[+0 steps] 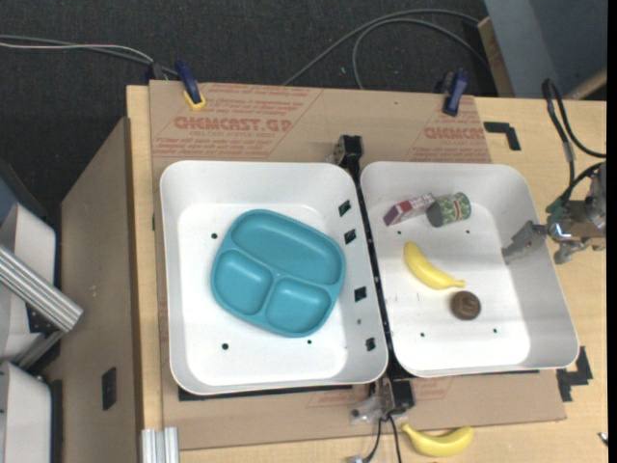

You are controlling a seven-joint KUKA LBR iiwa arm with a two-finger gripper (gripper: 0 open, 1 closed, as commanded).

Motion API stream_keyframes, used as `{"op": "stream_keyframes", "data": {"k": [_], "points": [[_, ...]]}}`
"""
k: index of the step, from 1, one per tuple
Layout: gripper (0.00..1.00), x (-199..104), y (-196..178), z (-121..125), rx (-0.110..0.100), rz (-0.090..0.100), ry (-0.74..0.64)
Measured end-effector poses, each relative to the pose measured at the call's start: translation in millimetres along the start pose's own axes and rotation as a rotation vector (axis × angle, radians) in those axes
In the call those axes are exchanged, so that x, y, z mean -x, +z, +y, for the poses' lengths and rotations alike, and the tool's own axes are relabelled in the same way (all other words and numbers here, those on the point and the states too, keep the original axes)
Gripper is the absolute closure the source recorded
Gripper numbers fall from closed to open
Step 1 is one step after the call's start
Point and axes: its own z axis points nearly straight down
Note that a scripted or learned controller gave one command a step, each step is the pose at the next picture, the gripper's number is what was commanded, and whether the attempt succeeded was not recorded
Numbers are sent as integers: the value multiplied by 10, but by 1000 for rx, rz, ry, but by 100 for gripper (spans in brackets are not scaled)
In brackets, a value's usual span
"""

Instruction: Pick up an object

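The right bin point(540, 345) holds a yellow banana point(430, 267), a brown round object point(467, 305), a small green and grey can point(448, 209) lying on its side, and a red and white packet point(409, 209) next to the can. My gripper point(536, 235) hangs over the bin's right wall, well to the right of the banana and apart from every object. Nothing shows in its grasp.
A teal divided plate point(278, 271) lies in the left bin point(188, 336). A second banana point(441, 439) lies outside the bins at the bench's front edge. Clamps point(192, 89) hold the cardboard at the back, and cables run on the right.
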Motion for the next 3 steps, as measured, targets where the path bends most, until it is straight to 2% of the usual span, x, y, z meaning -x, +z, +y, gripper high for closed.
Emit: {"op": "stream_keyframes", "data": {"k": [1, 2, 3], "points": [[0, -6, -71, 31, 13, -4, -4], [0, 41, 508, -48, 7, -1, -3], [0, 98, 960, -7, 9, -2, -4]]}}
